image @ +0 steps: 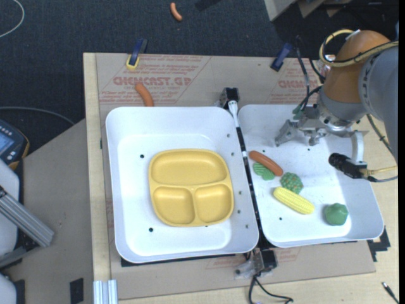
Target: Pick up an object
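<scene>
Camera view looks down on the desk (95, 170), a board carrying two shallow white bins side by side. Red lettering on it, partly covered, reads roughly "CHEMCAST GP". The left bin (126, 189) holds a yellow compartment plate (190, 187). The right bin (364, 201) holds the toy food, and the grey arm (354, 75) hangs over its far end. The jaws (302, 132) sit low there, seemingly with nothing between them; how far apart they stand I cannot tell. All the food lies nearer the camera than the jaws. Closest is the sausage (266, 162), long axis slanting toward the bin's near right. Beyond it lie the corn cob (293, 201), slanted likewise, a green ball (335, 213), and a broccoli floret (291, 182).
</scene>
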`<state>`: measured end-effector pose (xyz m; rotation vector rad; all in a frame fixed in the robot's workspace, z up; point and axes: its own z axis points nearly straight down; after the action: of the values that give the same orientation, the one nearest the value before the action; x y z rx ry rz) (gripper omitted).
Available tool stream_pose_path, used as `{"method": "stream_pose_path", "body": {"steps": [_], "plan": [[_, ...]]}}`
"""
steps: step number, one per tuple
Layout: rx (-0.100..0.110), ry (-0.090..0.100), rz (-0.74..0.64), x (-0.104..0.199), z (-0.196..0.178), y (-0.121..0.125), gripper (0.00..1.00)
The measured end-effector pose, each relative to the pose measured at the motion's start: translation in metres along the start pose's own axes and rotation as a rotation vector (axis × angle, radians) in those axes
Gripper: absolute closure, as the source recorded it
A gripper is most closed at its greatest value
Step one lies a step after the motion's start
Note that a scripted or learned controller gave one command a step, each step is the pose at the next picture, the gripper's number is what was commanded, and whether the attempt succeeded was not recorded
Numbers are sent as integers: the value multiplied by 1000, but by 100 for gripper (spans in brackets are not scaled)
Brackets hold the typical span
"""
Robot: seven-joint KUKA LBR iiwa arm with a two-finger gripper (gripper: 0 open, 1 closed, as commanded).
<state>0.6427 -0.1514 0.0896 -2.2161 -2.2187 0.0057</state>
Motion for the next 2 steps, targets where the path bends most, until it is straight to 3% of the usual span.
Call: {"method": "stream_pose_path", "body": {"steps": [1,2], "plan": [[-9,-2,0,0,-15,2,100],[-14,-4,0,0,-62,11,100]]}}
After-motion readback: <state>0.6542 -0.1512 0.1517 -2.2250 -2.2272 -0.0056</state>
